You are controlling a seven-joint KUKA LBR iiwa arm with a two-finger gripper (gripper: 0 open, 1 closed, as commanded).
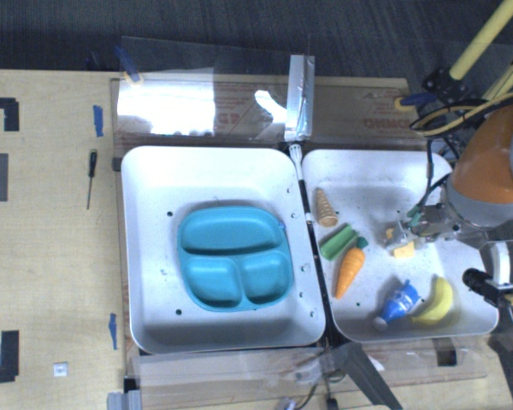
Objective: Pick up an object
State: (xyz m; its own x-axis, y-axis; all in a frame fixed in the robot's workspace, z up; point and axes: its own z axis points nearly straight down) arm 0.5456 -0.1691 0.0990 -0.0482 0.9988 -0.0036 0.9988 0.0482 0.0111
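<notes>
In the right bin [368,165] lie a tan ridged cone [326,206], a green pickle-like piece [336,242], an orange carrot [350,269], a small yellow block [403,249], a blue and white toy [399,303] and a yellow banana [438,301]. My gripper [413,225] is low over the bin's right middle, just above the yellow block and right of the carrot. The arm's orange band [494,162] is above the bin's right rim. I see nothing held.
The left bin [145,229] holds a blue divided plate [234,255]. A clear plastic sheet [205,101] and a metal divider post [299,96] stand behind the bins. Yellow and black cables [457,101] hang at the upper right.
</notes>
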